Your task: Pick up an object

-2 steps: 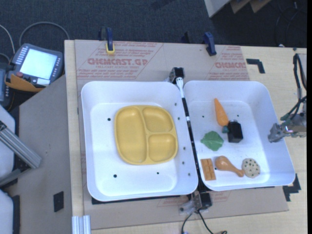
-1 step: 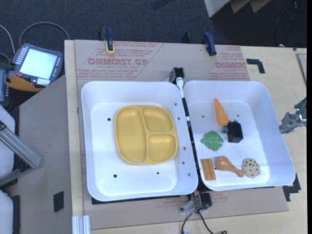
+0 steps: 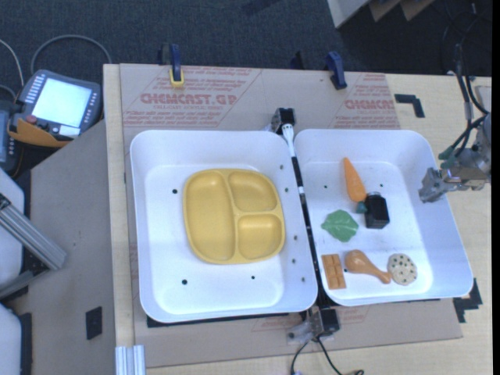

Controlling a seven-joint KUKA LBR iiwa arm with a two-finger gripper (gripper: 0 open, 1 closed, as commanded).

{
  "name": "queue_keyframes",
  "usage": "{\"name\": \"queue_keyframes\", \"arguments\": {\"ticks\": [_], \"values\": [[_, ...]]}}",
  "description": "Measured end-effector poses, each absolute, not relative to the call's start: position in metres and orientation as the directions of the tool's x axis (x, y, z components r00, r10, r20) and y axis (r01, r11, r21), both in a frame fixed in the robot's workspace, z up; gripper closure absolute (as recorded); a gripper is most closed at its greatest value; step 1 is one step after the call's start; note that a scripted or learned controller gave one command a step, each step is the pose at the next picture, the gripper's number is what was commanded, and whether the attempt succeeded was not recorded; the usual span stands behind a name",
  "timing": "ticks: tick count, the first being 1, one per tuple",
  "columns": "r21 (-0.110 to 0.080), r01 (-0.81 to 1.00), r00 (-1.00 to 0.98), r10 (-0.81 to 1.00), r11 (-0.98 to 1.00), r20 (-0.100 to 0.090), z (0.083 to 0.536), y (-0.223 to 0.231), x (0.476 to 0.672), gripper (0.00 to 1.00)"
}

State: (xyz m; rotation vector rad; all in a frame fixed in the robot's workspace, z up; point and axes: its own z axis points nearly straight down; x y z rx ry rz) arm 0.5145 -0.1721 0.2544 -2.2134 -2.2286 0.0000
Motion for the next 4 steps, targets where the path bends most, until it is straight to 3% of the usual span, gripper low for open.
{"name": "queue_keyframes", "arguments": {"ticks": [3,4], "values": [[-0.001,1.000,-0.007,1.000,0.007,0.000,0.252,-0.031,0.581,1.00],[-0.003,1.000,-0.005,1.000,0.005,0.000,0.232,0.012,0.605,1.00]]}}
